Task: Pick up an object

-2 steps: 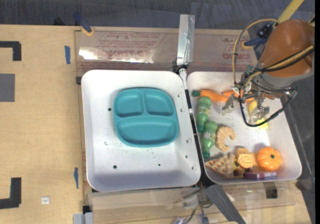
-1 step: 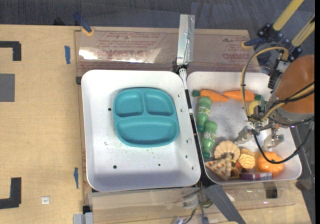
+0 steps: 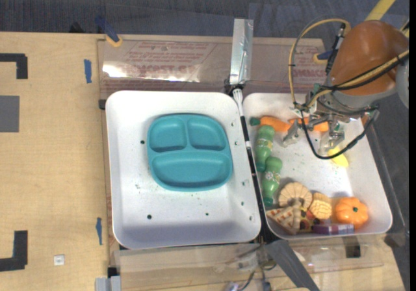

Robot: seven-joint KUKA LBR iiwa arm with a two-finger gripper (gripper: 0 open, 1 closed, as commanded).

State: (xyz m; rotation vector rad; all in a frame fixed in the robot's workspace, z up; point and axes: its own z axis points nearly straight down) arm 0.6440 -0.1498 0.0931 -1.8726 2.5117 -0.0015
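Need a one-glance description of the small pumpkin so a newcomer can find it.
Start at the right bin, the one crowded with toy food, next to the left bin that holds the teal divided tray. Go to its near right corner, where the pile ends. The pumpkin is the round, ribbed, bright orange piece at the pile's right end, beside the tan pieces.

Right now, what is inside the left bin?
The left bin holds one teal divided plate, lying flat near its middle with three compartments showing nothing in them. Small dark specks dot the bin floor. Whatever lies beneath the plate is covered.
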